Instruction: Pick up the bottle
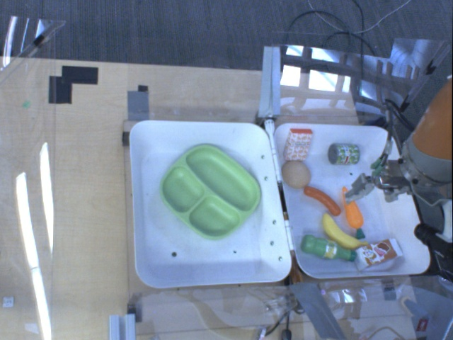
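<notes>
Green bottle point(327, 247) lies on side, front of right bin point(407, 264), touching banana point(340, 233), beside carton point(379, 254). Likely light, rigid, smooth plastic; rolls easily. Grasp across mid-body. Claw point(362, 185) above carrot point(353, 212); fingers apart, empty.

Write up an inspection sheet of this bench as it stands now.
Surface: wooden bench bearing two white bins, left bin and right bin.
Job's things: green bottle lying on its side near the right bin's front edge.
Clutter: green divided plate in left bin; banana, sausage, carrot, can, two cartons, a round brownish item.
Gripper: gripper over the right bin, above the carrot.
Cables: thin cable looping on the floor behind.
Surroundings: dark carpet.
</notes>
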{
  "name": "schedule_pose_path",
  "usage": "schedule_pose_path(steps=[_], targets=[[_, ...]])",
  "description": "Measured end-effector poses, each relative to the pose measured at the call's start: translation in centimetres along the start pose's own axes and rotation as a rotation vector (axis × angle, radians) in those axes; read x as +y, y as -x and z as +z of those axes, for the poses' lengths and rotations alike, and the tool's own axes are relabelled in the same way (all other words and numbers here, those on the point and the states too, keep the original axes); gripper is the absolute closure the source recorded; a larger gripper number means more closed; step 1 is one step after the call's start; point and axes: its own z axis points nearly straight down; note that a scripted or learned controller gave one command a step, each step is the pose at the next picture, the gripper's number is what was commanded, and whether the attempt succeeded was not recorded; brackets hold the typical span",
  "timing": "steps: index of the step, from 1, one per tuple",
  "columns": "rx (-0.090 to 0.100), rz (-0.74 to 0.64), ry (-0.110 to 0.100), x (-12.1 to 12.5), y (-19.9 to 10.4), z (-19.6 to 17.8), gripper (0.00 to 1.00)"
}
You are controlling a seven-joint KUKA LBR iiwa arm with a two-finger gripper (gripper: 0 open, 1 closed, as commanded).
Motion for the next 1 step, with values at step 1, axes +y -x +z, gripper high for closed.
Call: schedule_pose_path(steps=[1], targets=[[0.000,0.087,-0.001,-2.55,3.89,7.38,0.00]])
